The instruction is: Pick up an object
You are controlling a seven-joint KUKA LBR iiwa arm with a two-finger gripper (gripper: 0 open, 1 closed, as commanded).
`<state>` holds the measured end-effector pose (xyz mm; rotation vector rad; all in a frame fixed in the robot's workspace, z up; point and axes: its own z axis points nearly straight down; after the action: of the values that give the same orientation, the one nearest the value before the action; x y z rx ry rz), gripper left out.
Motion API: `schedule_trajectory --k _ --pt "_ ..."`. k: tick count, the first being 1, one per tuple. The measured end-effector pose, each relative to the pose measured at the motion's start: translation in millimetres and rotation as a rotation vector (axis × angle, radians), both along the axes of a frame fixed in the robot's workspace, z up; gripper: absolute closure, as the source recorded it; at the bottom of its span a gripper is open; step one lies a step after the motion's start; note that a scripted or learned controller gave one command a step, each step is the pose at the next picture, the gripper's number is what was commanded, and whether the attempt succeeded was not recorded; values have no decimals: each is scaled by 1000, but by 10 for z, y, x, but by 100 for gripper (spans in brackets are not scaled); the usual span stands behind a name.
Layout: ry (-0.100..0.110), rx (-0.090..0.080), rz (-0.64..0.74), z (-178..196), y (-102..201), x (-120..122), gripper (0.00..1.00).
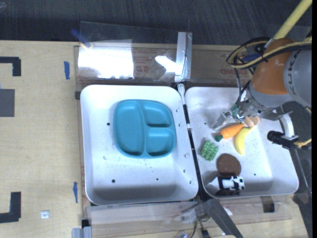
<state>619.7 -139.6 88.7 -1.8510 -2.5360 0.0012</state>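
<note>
Down at the bottom of the frame, right of centre: small black-and-white toy cow [231, 183] sitting at the lower rim of the right bin [283, 181]. Just above it, nearly touching, a round brown cookie-looking thing [229, 163]. Up and left from there, a bumpy green piece [209, 150], a little apart from the rest.

Moving up toward the middle of that bin: yellow banana [240, 141] lying tilted, with an orange carrot [231, 131] right against its upper end, pointing left. Small peach-coloured lump [253, 121] tucked just up and right of the carrot, too small to say what.

Gripper [229, 118] right above the carrot and banana, low over the pile, reaching in from the right on the grey arm with the orange band [270, 76]. Honestly can't tell if the claw is released or clenched from this angle, too much glare and clutter. Nothing clearly lifted, everything looks like it's lying on the bin floor.

Over in the left bin [94, 180], centre of frame: a blue divided plate [143, 128], three compartments, flat on the floor.

Further up, along the top edge of both bins: shiny clear plastic sheet [126, 58] with a metal bracket [184, 56] standing at its right end. Upper right corner: looped cables [246, 53] and a yellow pole [295, 13] running off diagonally.
</note>
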Motion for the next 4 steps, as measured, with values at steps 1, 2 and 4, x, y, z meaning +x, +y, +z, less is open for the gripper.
schedule_trajectory --k 1,2,4 --pt "-8 -1 -99 -15 -61 -497 0" --pt "-10 -1 -245 -9 84 -1015 0" --pt "-17 -2 -265 94 75 -1352 100"
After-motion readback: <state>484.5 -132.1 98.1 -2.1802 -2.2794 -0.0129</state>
